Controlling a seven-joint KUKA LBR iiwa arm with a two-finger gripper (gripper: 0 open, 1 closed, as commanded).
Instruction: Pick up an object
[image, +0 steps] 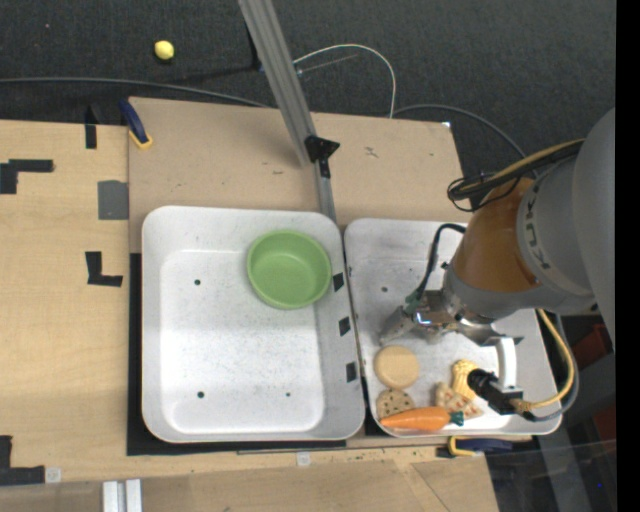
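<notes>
Camera view: arm (520, 250) enters from right, over right bin (385, 250). Gripper (425, 318) low above bin floor, just above tan disc (397, 366); finger opening cannot tell, nothing seen held. Cookie (394, 402), carrot (415, 420), yellow toy (463, 385) along bin's near edge. Green bowl (289, 268) in left bin (180, 330).

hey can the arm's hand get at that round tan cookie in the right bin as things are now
Probably yes. The hand hangs in the right bin just above and to the right of the round tan cookie, and nothing lies on the cookie. The carrot and the other small items sit beside it, leaving its top free.
</notes>
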